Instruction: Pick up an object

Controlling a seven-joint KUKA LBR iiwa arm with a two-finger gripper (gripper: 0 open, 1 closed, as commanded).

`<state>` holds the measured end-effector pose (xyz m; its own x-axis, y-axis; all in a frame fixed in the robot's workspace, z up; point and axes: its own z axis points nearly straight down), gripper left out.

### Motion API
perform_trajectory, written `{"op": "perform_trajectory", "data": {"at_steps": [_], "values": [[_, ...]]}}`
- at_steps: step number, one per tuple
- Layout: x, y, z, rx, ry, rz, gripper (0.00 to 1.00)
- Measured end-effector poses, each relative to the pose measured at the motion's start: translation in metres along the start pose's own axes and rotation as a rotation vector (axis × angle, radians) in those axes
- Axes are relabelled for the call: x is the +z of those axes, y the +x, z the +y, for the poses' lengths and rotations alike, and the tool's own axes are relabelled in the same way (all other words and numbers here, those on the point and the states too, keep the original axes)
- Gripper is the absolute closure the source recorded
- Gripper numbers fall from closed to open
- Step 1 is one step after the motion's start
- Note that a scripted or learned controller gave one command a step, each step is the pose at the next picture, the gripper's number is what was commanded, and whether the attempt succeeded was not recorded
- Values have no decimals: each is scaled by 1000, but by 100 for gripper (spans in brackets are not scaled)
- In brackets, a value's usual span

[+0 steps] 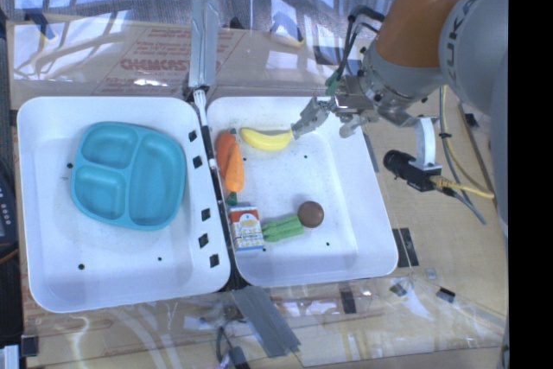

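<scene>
Your gripper (324, 118) hangs over the right bin (363, 212), fingers parted and holding nothing, one tip just beside the banana (265, 138), likely lining up a grasp. Beyond lie a carrot (230, 162), a brown ball (310, 213), and a small carton (246, 229).

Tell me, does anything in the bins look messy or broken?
Nothing looks broken or spilled. The blue plate lies flat in the left bin. In the right bin, the banana, carrot, small carton, green piece and brown ball just lie scattered.
</scene>
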<state>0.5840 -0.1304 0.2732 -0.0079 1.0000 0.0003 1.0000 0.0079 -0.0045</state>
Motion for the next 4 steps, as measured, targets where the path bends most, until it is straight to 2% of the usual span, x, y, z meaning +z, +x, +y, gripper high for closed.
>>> {"op": "perform_trajectory", "data": {"at_steps": [1,2,3,4], "values": [[108,25,53,-45,4,0,0],[49,34,72,138,-3,-1,0],[181,-3,74,24,-5,-1,0],[172,-2,72,21,4,1,100]]}}
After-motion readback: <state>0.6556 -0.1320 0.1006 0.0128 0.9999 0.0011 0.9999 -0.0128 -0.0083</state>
